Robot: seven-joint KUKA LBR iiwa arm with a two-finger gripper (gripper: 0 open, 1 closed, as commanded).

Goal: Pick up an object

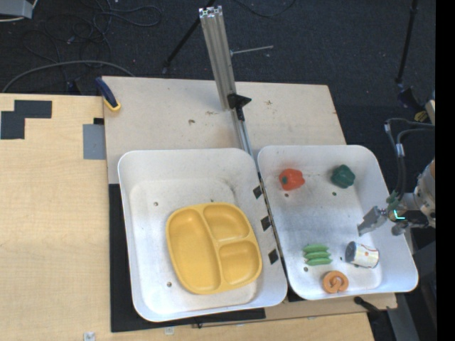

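The right bin (313,158) holds a red pepper-like toy (291,179), a dark green toy (343,176), a light green pod piece (316,254), a small white cup (362,255) lying on its side and an orange ring (335,282). My gripper (375,220) reaches in over the bin's right rim. It sits just above and to the right of the white cup, a short gap away. Nothing is visibly held in it.
The left bin (142,190) holds a yellow divided plate (213,246). A metal post (219,55) rises behind the bins, near where they meet. Small black clips (264,222) line the wall between the bins. Cables lie on the dark floor behind the bench.
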